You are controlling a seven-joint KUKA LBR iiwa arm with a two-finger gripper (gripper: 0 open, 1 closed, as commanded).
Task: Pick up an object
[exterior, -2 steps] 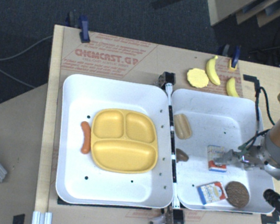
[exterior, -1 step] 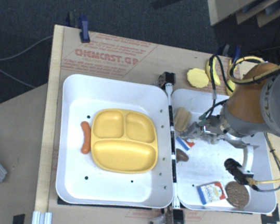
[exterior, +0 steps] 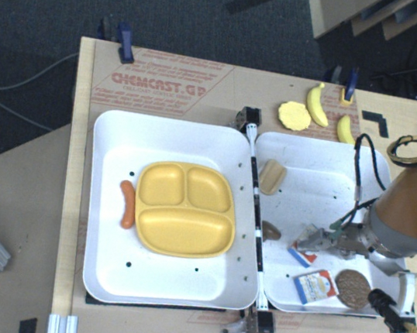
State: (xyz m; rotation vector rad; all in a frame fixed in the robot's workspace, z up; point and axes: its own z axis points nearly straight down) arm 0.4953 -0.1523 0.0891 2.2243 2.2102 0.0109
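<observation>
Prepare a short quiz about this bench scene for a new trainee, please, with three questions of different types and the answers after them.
1. True or false: the yellow divided plate lies in the left bin.
2. Which item lies on the bench board outside both bins? A) the orange sausage B) the banana C) the brown round cookie
3. Fill in: the gripper is over the ____ bin.

Key:
1. True.
2. B; the banana lies beyond the far edge of the right bin, beside a yellow round piece.
3. Right.
</observation>
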